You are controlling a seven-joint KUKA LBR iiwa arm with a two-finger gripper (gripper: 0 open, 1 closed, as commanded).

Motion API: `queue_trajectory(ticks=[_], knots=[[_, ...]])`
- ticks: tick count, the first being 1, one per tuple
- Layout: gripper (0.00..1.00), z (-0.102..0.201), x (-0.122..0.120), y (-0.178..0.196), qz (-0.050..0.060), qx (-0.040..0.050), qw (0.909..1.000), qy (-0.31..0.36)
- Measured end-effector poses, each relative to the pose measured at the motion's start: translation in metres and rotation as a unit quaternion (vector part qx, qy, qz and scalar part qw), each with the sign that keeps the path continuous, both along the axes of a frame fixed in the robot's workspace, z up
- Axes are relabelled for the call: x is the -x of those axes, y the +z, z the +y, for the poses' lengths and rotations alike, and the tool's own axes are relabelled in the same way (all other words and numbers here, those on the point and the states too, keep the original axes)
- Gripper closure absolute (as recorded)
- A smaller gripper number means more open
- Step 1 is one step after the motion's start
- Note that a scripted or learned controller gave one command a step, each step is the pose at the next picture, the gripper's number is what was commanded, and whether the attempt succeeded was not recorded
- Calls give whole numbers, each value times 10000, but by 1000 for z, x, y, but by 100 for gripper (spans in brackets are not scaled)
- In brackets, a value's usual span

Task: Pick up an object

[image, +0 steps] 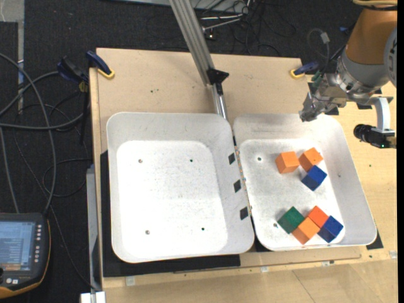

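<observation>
The right bin (265, 131) holds several small blocks. Two orange blocks (287, 162) (310, 158) and a blue block (314, 177) lie in its upper middle. A green block (291, 219), two orange blocks (306, 230) (317, 217) and a blue block (330, 228) cluster at its near edge. My gripper (310, 113) hangs over the bin's far right rim, above and apart from every block. Nothing shows between its fingertips.
The left bin (126, 131) stands beside the right one. A slanted metal pole (196, 43) crosses the back of the bench. Clamps (98, 62) (302, 70) sit at the board's far corners. A teach pendant (19, 251) lies at lower left.
</observation>
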State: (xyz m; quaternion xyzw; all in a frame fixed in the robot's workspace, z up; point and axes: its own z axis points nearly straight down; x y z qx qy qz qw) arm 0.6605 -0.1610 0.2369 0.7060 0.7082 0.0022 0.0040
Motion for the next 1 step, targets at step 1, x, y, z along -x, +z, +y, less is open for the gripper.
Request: queue_trajectory(ticks=[1], knots=[[100,1,0,-26,49,-7,10000,2]])
